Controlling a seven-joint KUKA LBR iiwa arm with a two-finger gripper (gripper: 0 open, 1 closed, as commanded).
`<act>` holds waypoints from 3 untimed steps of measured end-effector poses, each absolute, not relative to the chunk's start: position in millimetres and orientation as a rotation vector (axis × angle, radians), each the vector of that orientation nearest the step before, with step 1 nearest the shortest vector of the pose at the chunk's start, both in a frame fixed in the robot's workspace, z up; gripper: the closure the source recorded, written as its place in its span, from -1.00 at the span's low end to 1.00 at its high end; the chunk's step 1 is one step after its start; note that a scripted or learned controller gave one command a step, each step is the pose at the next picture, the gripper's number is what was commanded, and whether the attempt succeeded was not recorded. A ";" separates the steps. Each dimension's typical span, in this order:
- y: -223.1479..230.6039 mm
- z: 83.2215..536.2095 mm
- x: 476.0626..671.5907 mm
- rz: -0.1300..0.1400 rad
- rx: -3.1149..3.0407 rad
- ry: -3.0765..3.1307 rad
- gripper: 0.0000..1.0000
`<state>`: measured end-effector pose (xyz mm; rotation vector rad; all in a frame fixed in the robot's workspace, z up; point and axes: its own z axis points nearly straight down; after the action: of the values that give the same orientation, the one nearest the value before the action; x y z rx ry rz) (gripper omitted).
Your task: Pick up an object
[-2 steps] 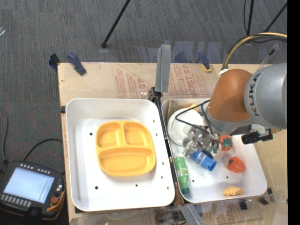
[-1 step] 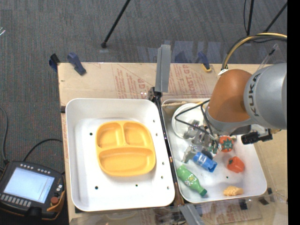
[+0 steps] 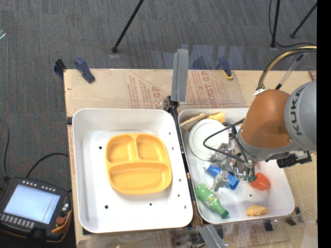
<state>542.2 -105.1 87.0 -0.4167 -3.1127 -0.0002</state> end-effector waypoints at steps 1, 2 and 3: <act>-98.1 94.2 527.5 0.007 -0.432 -3.138 -1.00; -122.7 89.9 498.2 0.001 -0.329 -3.135 -1.00; -80.1 86.9 539.0 -0.005 -0.371 -3.120 -1.00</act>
<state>539.0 -80.1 86.9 -0.3715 -3.1197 -0.0047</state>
